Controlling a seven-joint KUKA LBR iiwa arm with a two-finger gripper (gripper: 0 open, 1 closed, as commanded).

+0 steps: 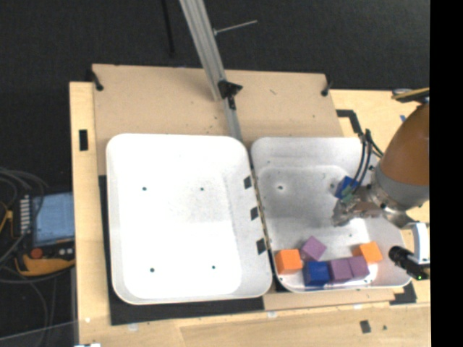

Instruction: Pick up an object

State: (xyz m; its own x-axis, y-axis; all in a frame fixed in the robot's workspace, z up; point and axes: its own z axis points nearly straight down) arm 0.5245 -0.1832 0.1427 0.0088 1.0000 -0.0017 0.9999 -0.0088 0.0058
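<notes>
Grey arm with orange band [406,157] in from right, two-finger gripper [350,211] low over right shallow white bin [304,157]. Gripper state: cannot tell.

Blocks clustered along bin's near edge: orange cube [289,259], purple cube [313,249], blue cube [317,273], purple pair [349,269], second orange cube [370,251]. Gripper apart from cluster.

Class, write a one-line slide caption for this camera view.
Arm's gripper hovers over the right bin, above orange, purple and blue blocks clustered at its near edge.
</notes>
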